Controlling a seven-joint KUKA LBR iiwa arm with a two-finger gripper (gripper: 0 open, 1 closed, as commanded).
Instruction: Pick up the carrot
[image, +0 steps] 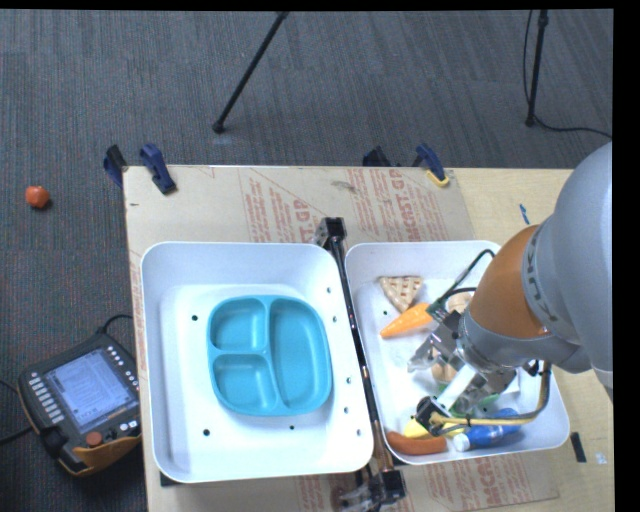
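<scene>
Carrot (405, 321) in right bin (400, 258), gripper (436, 352) just beside it, its grip cannot be told, red cardboard (300, 205) print unreadable

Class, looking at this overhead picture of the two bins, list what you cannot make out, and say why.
- Camera view: much of the right bin's floor, hidden under the arm.
- Camera view: whether the tool touches the carrot; the tool's body covers the carrot's thick end.
- Camera view: the small red thing on the carpet, too small to identify.
</scene>
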